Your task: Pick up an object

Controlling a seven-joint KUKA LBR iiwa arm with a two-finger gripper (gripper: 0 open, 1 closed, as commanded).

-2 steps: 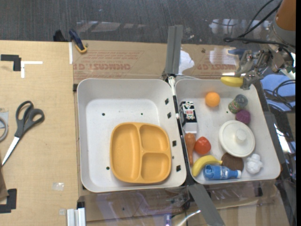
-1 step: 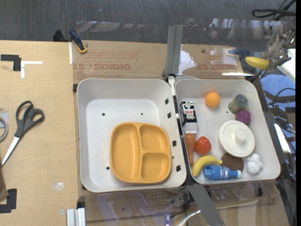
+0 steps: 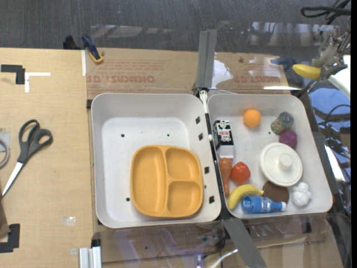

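The tool (image 3: 322, 67), a pale metal two-finger piece at the view's upper right, is closed on the right end of a smooth, curved yellow banana (image 3: 304, 70). The fruit sticks out leftward from the fingers and hangs above the far right corner of the right bin (image 3: 313, 128), clear of everything inside it.

Both bins are shallow white plastic with rounded corners, and they touch along their inner walls. The left bin (image 3: 146, 103) holds a glossy mustard-yellow plate (image 3: 166, 180) moulded into three compartments.

The right bin is crowded:
- A matte orange ball (image 3: 252, 118) lies near the far wall.
- A small black-and-white carton (image 3: 224, 133) stands against the inner wall.
- A round white lid (image 3: 281, 163) with a knob sits mid-bin.
- A shiny red tomato (image 3: 240, 172) lies just left of the lid.
- A second banana (image 3: 244, 192) curls at the near edge and touches a blue bottle (image 3: 262, 205) lying on its side.
- A purple lump (image 3: 288, 138) and a knobbly white piece (image 3: 302, 194) sit along the right wall.

The pale wood-grain table (image 3: 44, 205) carries black-handled scissors (image 3: 28, 141) at the left, well apart from the bins
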